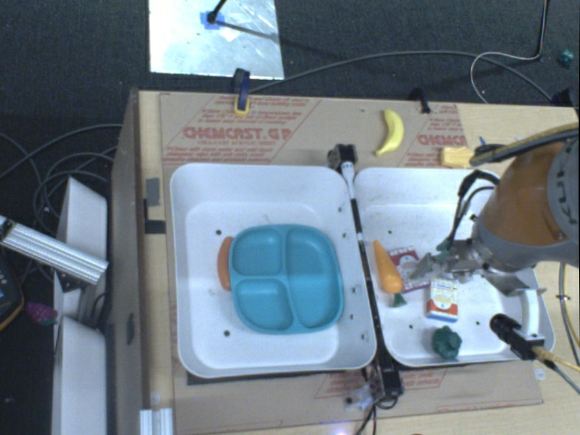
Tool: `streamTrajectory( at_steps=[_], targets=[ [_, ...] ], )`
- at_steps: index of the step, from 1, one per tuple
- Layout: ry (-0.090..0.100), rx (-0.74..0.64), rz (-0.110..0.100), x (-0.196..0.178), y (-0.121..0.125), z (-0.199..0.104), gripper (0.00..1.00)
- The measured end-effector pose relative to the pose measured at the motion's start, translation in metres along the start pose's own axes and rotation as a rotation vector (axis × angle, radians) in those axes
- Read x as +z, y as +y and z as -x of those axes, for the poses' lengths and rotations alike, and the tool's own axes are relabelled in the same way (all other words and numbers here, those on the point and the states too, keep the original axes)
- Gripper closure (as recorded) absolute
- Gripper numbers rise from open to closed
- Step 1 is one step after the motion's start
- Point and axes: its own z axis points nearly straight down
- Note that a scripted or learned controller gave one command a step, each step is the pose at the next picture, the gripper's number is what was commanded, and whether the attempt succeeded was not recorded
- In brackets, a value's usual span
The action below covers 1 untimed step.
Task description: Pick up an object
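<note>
**Right bin: contents and gripper position**

Carrot [388, 270] — orange, lying lengthwise at the left side of the right bin [426, 181], close to the divider between the two bins, its green end toward the near edge.

Small carton [442, 299] — white with a red lower band, lying flat just right of the carrot, near the bin's middle.

Flat red-and-white packet [406, 263] — partly under the gripper's tip, between the carrot and the carton.

Green leafy toy [446, 342] — at the bin's near edge, below the carton and apart from it.

Gripper [433, 265] — metal, low over the right bin, pointing left toward the carrot; its tips sit just beside the carrot and above the carton. Whether it is spread or closed cannot be told from this angle, and nothing is visibly held in it.

Arm [535, 208] — grey with an orange band, reaching in from the right.

Left bin [263, 181] — holds a blue divided plate [286, 275] with an orange item [223, 263] tucked against its left rim.

Bench [272, 120] — a yellow banana [391, 132] lies on the cardboard behind the bins.
</note>
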Motion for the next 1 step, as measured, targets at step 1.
streamTrajectory(
  at_steps=[1],
  targets=[
    [-0.002,0.001,-0.002,0.0126,-0.0264,-0.0116,0.0]
  ],
)
